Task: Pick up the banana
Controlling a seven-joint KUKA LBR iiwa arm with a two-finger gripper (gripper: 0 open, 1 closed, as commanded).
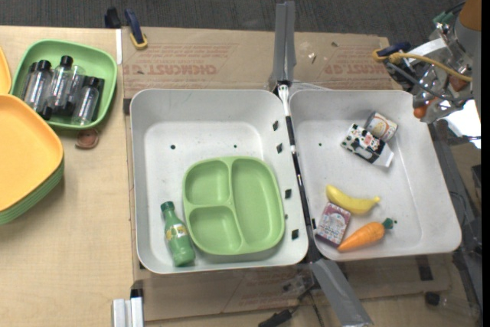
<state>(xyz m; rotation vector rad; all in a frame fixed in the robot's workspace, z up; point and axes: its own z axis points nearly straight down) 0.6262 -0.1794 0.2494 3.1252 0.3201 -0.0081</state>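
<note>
Brown cardboard covers the bench under 2 shallow white bins set side by side. Lying in the lower middle of the right bin is the banana, yellow, on its side, well apart from the gripper. Just below it a small pink packet nearly touches its left end, and an orange carrot with a green tip lies beside the packet. Farther up the same bin sits a black-and-white carton on a bit of clear wrap.

In the left bin a green divided tray with 3 compartments rests near the front, and a green bottle lies just to its left.

At the right edge, above the right bin's far corner, the gripper hangs amid cables; whether its fingers are apart or together I cannot tell.

On the wooden table to the left sits a green dish of dark vials, beside stacked orange plates.
</note>
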